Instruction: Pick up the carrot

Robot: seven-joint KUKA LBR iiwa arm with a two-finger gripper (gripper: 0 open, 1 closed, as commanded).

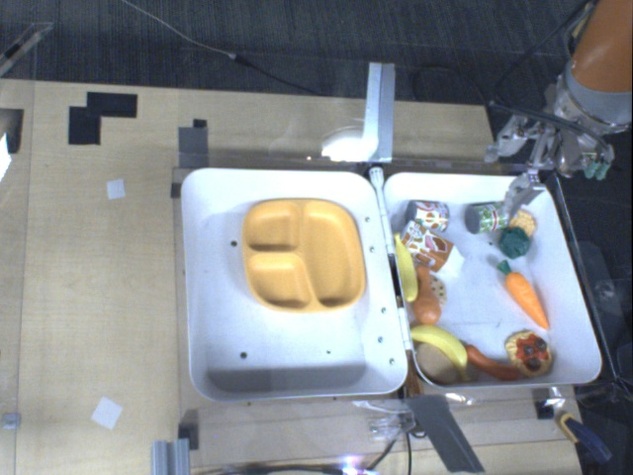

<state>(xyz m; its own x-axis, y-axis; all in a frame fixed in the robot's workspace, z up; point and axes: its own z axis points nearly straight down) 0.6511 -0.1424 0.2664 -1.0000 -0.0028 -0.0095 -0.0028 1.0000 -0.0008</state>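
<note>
The carrot [527, 299] is orange with a small green top and lies slanted in the right bin [579, 265], near its right wall. My gripper [520, 194] hangs over the bin's far right part, above a small can [484, 218] and a dark green vegetable piece [514, 241]. It is well beyond the carrot and apart from it. Nothing shows as held.
The right bin also holds printed snack packets [427, 234], a banana [441, 342], a reddish sausage [490, 363], a round pizza-like toy [527, 350] and a brown round item [426, 307]. A yellow divided plate [300, 253] sits in the left bin [213, 295].
</note>
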